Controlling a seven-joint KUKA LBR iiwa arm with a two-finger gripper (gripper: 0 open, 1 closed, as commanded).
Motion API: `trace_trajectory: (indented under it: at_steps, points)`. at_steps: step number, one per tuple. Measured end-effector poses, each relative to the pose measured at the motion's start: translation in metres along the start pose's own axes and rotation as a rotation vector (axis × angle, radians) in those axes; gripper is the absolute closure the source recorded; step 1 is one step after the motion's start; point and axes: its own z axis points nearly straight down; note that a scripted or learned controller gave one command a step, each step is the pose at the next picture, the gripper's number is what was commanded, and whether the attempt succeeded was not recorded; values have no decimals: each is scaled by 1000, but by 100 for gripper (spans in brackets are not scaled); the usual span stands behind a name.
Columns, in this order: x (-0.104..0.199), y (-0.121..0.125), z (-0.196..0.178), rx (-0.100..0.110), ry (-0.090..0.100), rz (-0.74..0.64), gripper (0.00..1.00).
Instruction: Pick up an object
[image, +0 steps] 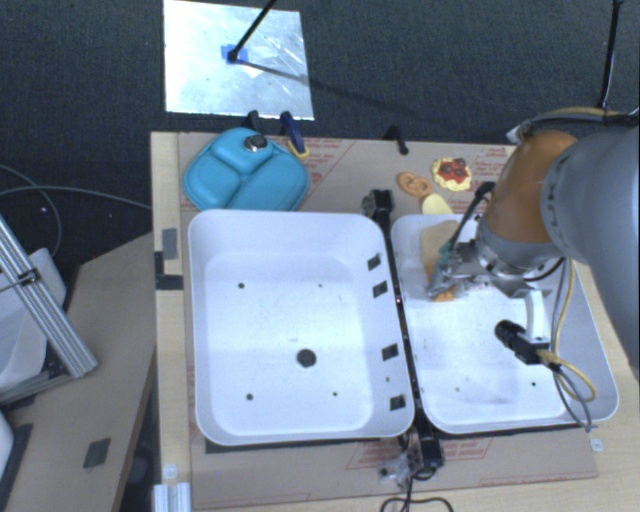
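My arm (575, 190), grey with an orange band, reaches in from the right and hangs low over the far end of the right bin (480, 385). The left bin (290, 330) lies just beside it, the 2 touching along a middle seam; it holds 1 small dark spot on its floor, which I cannot identify.

Beyond the bins, a blue lidded tray (248, 172) rests on the bench, and further back a shiny sheet (237, 60) lies on the dark floor.

In the right bin, a pale yellow slab (433, 245) leans in the far left corner. My pincer (445, 283) sits down at the near edge of that slab. A small orange bit (443, 295) shows at its tip. Whether my pincer is spread or pressed together, I cannot tell; the wrist hides it.

Outside the bin, on the bench behind, lie 3 small toy foods: a round red-and-yellow piece (452, 173), an orange piece (412, 184) and a pale yellow piece (435, 205).

Judgement: the step in hand is the grasp itself, at the slab and the orange bit. No lift is evident. The next move calls for a firm close on 1 item, then a straight rise clear of the bin wall. Risk: the slab's lean may let it slip.
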Motion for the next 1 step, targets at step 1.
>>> trace_trajectory:
  at_steps: [1]
  points:
    - [69,-39,-92,7,6,-6,100]
